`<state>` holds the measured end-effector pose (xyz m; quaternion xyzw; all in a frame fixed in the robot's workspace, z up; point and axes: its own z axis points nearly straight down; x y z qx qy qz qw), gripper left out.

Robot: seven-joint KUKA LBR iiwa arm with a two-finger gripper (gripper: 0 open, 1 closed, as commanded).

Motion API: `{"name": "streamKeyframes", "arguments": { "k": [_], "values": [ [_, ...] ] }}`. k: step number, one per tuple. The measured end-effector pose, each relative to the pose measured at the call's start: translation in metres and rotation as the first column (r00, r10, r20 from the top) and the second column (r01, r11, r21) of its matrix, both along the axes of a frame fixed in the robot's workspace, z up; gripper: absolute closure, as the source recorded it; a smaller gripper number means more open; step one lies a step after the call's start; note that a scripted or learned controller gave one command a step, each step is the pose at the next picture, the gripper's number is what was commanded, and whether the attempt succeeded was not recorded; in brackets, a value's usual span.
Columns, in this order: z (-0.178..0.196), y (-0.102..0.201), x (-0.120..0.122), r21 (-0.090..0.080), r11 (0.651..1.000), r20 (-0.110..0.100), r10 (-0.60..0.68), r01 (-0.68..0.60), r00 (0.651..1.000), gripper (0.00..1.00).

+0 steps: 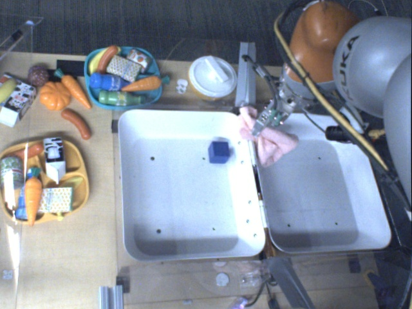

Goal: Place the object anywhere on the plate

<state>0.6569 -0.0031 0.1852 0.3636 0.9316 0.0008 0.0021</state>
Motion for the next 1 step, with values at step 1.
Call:
{"name": "streamKeyframes", "arguments": {
  "k": [1],
  "values": [
    [0.0388,0.0008,0.0012,0.0,1.0,-0.001,0.003,-0.003,1.0,1.0]
  ]
}}
